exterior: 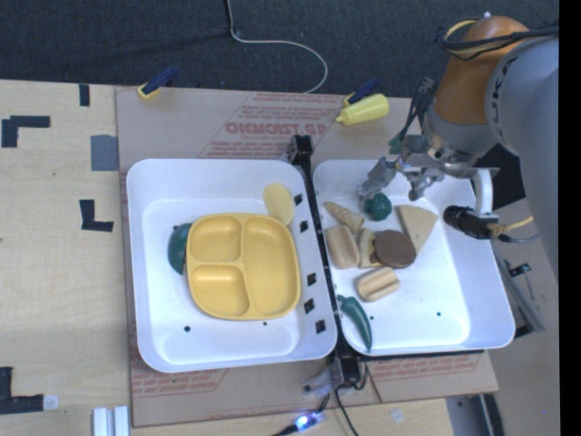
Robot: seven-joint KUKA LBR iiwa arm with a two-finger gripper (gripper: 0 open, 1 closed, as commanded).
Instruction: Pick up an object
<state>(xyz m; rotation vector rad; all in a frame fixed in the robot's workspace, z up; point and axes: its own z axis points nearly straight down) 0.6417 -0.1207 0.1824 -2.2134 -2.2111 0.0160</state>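
Note:
My gripper [397, 183] hangs over the back of the right bin [472, 316], its two grey fingers [372, 182] spread open with nothing between them. A small dark green round piece [379, 207] lies just in front of the fingertips, apart from them. Around it lie a tan wedge [418, 225], a brown disc [395, 248], pale bread-like pieces [343, 243], a small bun [377, 284] and a green pod [356, 320] by the bin's left wall.
The left bin [150, 298] holds a yellow divided plate [243, 264], a pale yellow piece [279, 203] behind it and a dark green thing [178, 248] partly under its left edge. A yellow clamp [365, 110] sits behind the bins.

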